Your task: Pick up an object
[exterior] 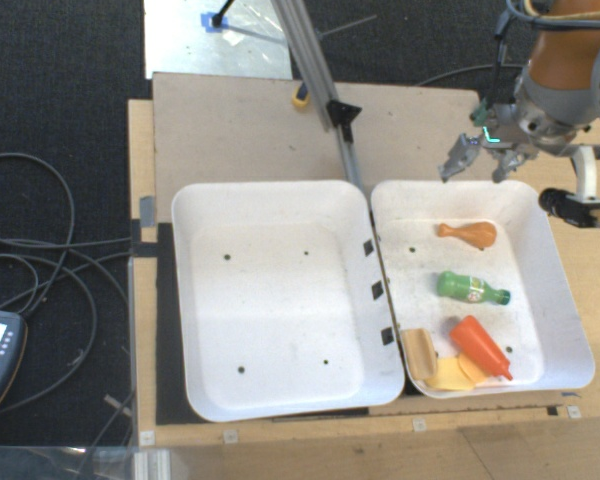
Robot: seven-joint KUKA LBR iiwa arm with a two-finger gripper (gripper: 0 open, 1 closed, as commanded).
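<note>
So the arm is up in the upper right of the frame, orange band and all, with the gripper hanging just past the top edge of the right bin, over the brown bench board rather than over the objects. The two fingers look spread apart, one tip at the left and one at the right, with nothing between them, though they're small and a bit blurry from here so I wouldn't swear to how wide. All the stuff sits in the right bin: a tan-orange drumstick-looking thing near the top, a green bottle lying on its side below it in the middle, and an orange carrot-shaped piece toward the lower right. At the bottom left corner of that bin there's a small brown block touching a flat yellow piece. The left bin is beside it, the walls touching along the middle.
</note>
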